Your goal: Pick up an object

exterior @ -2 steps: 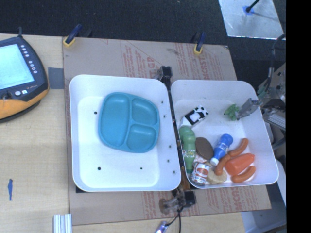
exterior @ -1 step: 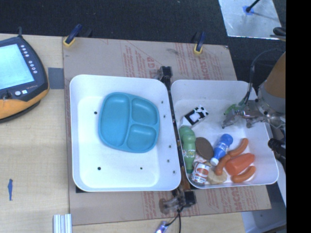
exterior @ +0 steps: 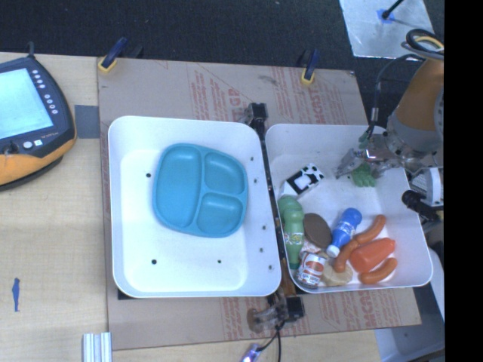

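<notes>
My gripper [exterior: 367,166] hangs over the back right part of the right bin [exterior: 332,136], its jaws spread open. A small green object [exterior: 364,177] lies on the bin floor just under and between the fingers, which are not closed on it. Other objects in this bin: a black-and-white block [exterior: 304,179], a green bottle [exterior: 290,221], a brown oval piece [exterior: 318,229], a blue-and-white bottle [exterior: 344,231], an orange-red pepper [exterior: 371,254], sausages [exterior: 369,232] and a small can [exterior: 310,270].
The left bin [exterior: 128,202] holds a blue divided plate [exterior: 201,191]. A yellow-edged tablet [exterior: 30,123] lies on the bench at far left. Clamps sit at the cardboard's back edge [exterior: 308,66].
</notes>
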Robot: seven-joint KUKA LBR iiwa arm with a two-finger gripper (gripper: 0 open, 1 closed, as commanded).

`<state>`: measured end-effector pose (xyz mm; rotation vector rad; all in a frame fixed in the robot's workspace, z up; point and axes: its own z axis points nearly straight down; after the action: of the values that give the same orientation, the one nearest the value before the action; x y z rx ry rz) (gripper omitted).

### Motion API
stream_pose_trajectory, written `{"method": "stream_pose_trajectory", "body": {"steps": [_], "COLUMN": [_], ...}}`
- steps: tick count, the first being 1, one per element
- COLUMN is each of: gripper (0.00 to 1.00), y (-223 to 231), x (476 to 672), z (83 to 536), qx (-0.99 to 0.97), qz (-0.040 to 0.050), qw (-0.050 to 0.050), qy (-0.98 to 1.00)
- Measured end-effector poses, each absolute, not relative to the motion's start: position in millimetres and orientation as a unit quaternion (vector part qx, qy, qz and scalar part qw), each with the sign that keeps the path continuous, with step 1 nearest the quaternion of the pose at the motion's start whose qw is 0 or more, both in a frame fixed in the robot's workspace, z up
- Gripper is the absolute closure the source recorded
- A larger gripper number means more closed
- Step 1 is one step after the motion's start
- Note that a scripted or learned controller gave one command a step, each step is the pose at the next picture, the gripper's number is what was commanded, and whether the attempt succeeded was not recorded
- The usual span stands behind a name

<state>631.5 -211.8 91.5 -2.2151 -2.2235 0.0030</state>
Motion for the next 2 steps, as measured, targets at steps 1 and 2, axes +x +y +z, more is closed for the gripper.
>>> {"method": "stream_pose_trajectory", "body": {"steps": [1, 2], "gripper": [1.0, 1.0], "y": [-212, -166], "x": [631.9, 632.9], "z": [102, 222], "qx": [-0.705, -0.706], "qz": [0.0011, 0.0], "qw": [0.002, 0.0], "qy": [-0.71, -0.709]}}
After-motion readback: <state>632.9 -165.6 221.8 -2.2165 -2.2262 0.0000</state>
